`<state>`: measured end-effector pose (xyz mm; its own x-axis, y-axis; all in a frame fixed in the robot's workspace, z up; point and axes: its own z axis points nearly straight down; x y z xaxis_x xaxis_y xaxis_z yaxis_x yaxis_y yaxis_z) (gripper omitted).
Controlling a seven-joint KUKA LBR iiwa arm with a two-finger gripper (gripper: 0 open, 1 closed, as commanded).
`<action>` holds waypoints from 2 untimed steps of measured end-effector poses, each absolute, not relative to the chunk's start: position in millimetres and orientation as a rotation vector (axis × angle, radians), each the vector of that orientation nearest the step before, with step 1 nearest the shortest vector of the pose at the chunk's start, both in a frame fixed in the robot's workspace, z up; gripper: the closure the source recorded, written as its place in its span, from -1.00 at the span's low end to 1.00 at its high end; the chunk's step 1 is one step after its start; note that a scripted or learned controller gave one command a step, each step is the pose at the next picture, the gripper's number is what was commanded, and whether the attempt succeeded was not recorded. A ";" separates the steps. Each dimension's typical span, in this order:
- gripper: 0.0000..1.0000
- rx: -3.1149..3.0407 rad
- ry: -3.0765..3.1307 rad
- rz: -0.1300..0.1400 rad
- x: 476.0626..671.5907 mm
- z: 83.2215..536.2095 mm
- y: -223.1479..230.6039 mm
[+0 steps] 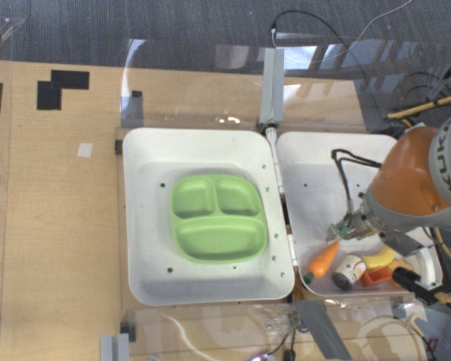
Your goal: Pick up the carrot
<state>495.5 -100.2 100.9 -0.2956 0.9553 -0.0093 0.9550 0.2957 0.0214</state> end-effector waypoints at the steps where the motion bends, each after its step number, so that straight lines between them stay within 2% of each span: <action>1: 1.00 2.046 2.381 0.004 488.5 184.1 -58.6; 2: -1.00 2.045 2.381 0.003 488.4 183.9 -58.7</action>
<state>488.4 -58.7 183.9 -0.1509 0.9886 -0.0007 0.9885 0.1509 0.0031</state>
